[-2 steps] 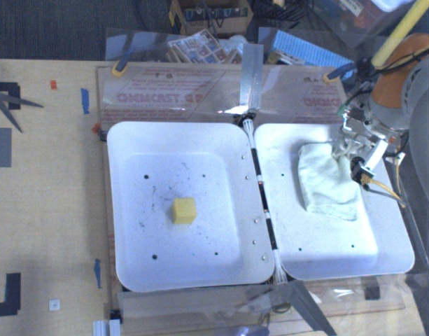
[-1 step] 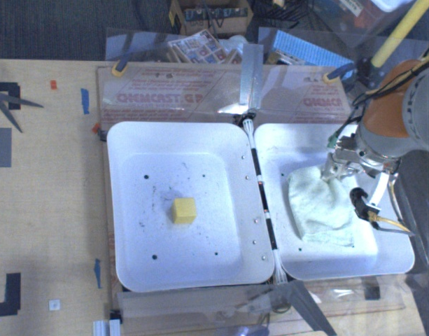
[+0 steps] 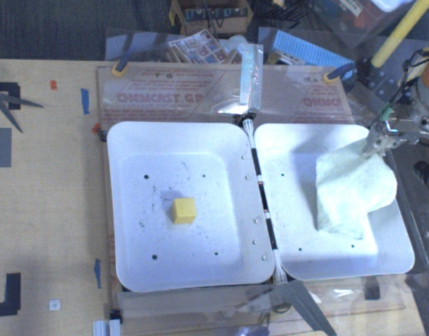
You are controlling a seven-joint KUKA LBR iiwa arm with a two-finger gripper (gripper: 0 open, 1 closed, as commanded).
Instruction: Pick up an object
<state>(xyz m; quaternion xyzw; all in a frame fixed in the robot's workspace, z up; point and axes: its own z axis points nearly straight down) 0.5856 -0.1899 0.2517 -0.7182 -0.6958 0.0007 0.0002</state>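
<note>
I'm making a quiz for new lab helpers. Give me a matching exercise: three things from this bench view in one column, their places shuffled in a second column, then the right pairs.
Things:
1. yellow block
2. white cloth
3. tool

Places:
A. at the upper right corner of the right bin, by the cloth's top corner
B. near the middle of the left bin
C. draped across the right bin's right half

Pairs: 1-B, 2-C, 3-A
</note>
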